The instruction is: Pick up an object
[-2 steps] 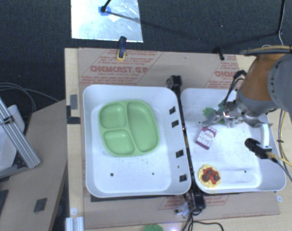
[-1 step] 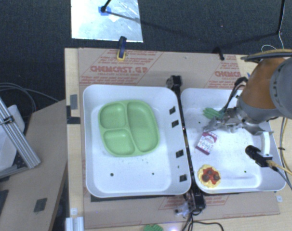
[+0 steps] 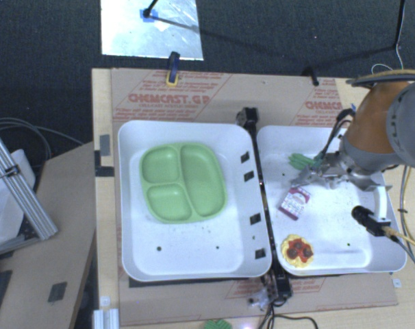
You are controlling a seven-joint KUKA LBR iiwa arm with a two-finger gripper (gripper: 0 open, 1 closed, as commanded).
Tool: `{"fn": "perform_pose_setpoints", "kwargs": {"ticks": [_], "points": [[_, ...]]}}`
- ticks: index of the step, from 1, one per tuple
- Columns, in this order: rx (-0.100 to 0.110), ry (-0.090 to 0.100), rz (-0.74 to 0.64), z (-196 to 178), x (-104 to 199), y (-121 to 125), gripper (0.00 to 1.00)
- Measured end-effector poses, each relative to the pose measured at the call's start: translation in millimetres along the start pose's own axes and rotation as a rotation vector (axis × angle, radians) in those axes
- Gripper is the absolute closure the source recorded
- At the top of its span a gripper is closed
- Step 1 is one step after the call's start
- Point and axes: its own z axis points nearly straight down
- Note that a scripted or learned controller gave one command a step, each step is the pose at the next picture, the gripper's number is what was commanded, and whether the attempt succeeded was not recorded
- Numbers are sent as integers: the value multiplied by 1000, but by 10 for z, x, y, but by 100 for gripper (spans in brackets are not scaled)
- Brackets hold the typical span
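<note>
End effector (image 3: 311, 175) is over right bin (image 3: 344, 262), just beside green object (image 3: 300, 161), near red-white packet (image 3: 294, 202); whether spread or closed cannot be told.

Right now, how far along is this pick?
Done: the gripper is low in the right bin, just by the green item. In hand: nothing shows as lifted. The green item, the packet and the yellow disc all lie on the bin floor. Left: a grasp and a lift, likely of the green item, since it is nearest.
</note>
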Motion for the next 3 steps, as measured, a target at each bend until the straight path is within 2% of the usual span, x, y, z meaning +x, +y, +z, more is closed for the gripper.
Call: {"fn": "perform_pose_setpoints", "kwargs": {"ticks": [1, 2, 3], "points": [[-2, -6, -3, -1264, -65, 85, 0], [13, -3, -1, -676, -98, 164, 0], [10, -3, -1, -707, -99, 168, 0]]}}
